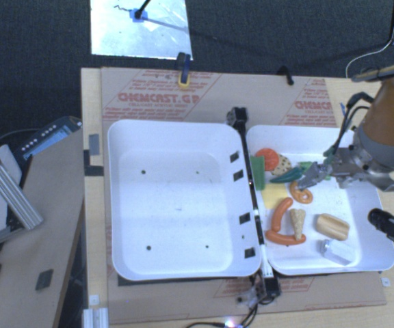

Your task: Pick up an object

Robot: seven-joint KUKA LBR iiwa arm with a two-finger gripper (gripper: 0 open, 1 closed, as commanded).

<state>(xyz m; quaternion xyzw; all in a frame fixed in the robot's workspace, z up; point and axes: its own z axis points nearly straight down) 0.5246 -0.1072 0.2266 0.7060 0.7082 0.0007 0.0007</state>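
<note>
In the camera view we see the gripper (311, 178) low over the right bin (377, 248), reaching in from the right below the grey arm (378, 149) with its orange band (392, 111). We cannot tell whether it is wide, narrow or holding anything, as its tip blurs into the toys under it.

Just left of the gripper lies a green toy vegetable (287, 173), and beyond that a red tomato-like piece (268, 158) beside a green block (258, 171) at the bin's left wall. Touching or just below the tip is a small orange ring-shaped toy (302, 197). Further below it lie an orange sausage (280, 215), a pale cone (297, 223) and a bread roll (332, 226); a yellow flat piece (273, 196) sits below and left. A clear wrapped item (336, 251) lies nearest the front rim.

Well to the gripper's left is the left bin (176, 197).
</note>
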